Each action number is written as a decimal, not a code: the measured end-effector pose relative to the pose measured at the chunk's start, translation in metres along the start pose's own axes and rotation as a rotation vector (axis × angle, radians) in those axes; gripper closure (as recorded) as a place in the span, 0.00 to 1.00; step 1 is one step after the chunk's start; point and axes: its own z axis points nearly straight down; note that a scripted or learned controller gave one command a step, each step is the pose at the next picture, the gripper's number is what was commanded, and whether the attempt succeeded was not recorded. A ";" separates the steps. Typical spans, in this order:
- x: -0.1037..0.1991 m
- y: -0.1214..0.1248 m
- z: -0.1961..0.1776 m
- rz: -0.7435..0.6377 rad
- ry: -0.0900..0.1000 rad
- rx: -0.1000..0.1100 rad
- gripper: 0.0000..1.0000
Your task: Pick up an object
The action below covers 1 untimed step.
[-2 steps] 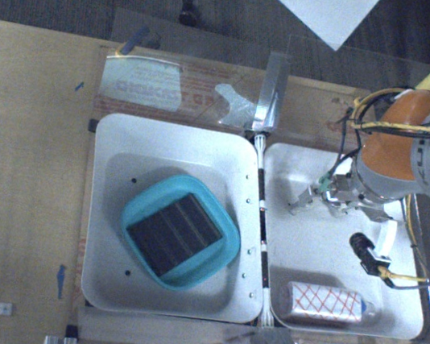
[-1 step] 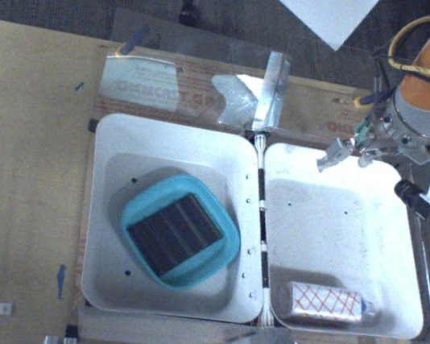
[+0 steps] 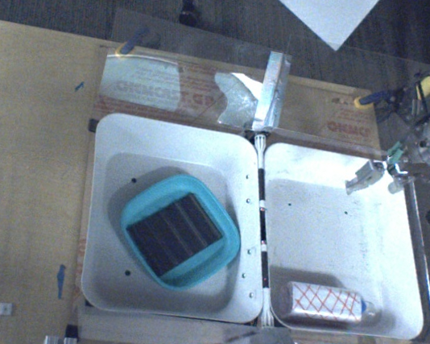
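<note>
Hovering at the right bin's (image 3: pixel 419 267) far corner, the pincer (image 3: pixel 376 174), fingers' state impossible to tell, hangs well apart from the red-checked tube (image 3: pixel 325 302) lying along the near wall.

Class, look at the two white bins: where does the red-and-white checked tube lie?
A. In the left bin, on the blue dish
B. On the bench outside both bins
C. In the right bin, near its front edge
C: the checked tube lies along the front wall of the right bin.
</note>
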 end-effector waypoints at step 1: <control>0.153 -0.003 0.031 -0.161 0.000 -0.001 0.00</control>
